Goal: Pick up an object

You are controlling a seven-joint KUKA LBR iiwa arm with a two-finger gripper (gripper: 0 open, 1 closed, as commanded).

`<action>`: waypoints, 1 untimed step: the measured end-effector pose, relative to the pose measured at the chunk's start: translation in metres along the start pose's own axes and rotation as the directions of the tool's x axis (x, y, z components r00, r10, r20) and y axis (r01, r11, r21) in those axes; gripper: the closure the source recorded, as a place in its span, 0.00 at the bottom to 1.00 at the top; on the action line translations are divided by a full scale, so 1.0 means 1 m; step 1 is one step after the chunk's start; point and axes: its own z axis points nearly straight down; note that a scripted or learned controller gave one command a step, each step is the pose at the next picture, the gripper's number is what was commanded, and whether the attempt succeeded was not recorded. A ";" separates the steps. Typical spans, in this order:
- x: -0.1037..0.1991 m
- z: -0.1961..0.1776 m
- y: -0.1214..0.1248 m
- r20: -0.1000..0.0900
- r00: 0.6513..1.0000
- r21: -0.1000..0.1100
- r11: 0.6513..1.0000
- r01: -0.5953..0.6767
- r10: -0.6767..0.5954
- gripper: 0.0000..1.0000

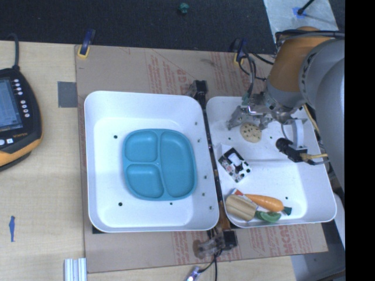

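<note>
Two white bins (94, 157) share the bench; gripper (251, 115) hangs fingers apart over a cookie (251, 133), holding nothing

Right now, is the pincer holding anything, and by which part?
Nothing is visibly held. The pincer hangs just above the cookie in the right bin, and no object shows between its fingers.

Arm (304, 69) in from right; hand (251, 113) low, pointing down.

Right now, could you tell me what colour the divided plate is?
Light blue; the plate shows in the camera view.
</note>
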 end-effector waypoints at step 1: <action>-0.013 -0.046 0.000 -0.001 1.000 -0.001 1.000 -0.002 0.002 0.00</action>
